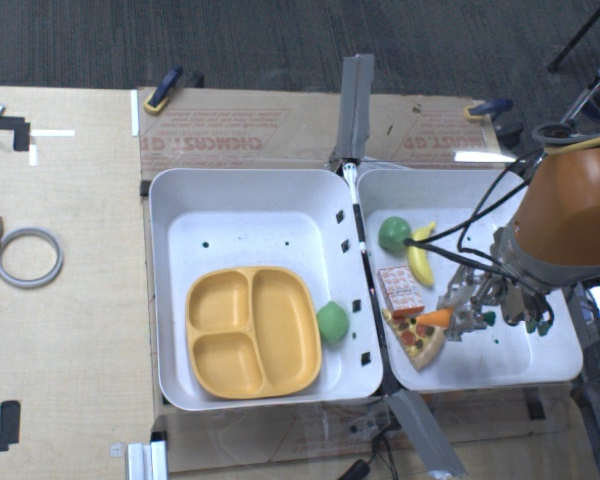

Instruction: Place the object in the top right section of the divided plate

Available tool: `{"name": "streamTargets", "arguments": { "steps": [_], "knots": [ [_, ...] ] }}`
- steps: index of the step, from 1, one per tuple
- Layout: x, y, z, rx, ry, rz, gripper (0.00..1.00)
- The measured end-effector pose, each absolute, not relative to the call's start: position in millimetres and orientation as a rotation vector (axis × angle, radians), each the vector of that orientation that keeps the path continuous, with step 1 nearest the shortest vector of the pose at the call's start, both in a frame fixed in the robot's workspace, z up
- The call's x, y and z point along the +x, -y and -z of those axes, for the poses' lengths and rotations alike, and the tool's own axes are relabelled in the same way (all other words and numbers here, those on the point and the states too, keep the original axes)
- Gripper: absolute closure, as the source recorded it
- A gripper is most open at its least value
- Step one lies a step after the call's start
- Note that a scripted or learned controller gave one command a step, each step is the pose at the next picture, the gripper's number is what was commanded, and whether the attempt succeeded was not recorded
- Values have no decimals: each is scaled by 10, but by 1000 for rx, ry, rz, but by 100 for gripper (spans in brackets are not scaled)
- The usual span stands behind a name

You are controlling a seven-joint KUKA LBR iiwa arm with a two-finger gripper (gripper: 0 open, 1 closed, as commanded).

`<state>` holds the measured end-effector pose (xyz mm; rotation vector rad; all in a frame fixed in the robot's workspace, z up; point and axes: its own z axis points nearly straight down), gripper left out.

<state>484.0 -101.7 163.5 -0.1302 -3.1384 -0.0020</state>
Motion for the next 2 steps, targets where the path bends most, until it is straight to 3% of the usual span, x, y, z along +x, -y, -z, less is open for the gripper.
{"name": "streamTargets", "arguments": {
  "steps": [1,2],
  "knots": [
    [5121,933,-965,599,3090,-1,100],
    [4970,1015,-957,1161,2930,-5,100]
  ]
}}
